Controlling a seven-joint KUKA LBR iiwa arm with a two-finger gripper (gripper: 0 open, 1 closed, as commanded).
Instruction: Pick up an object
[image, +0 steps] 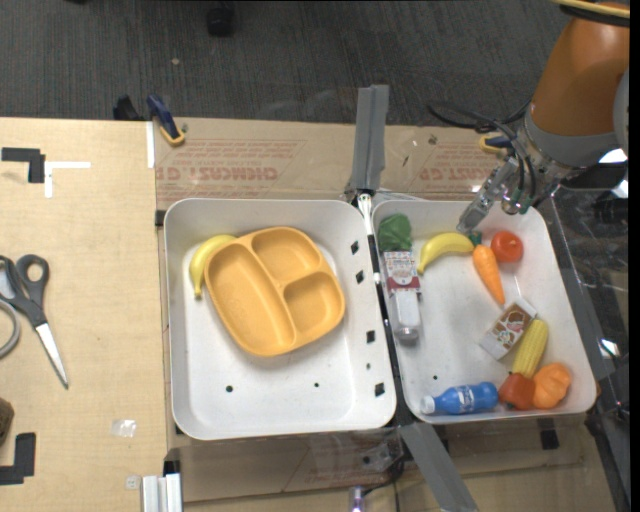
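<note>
My gripper (495, 208) hangs over the far edge of the right bin (568, 300), open with nothing between its fingers. Just below it lie a yellow banana (445, 245), a red tomato (507, 246) and an orange carrot (488, 272). Along the bin's left side sit a green item (394, 231), a red and white packet (400, 272) and a grey bottle (407, 318). Toward the near right are a small carton (505, 328), a corn cob (530, 346), an orange fruit (552, 383), a red piece (516, 391) and a blue bottle (462, 399).
The left bin (200, 390) holds an orange divided plate (275, 290) with a second banana (204, 258) tucked against its left rim. Scissors (35, 310) lie on the wooden bench at the left. A grey strap (370, 140) runs back from between the bins.
</note>
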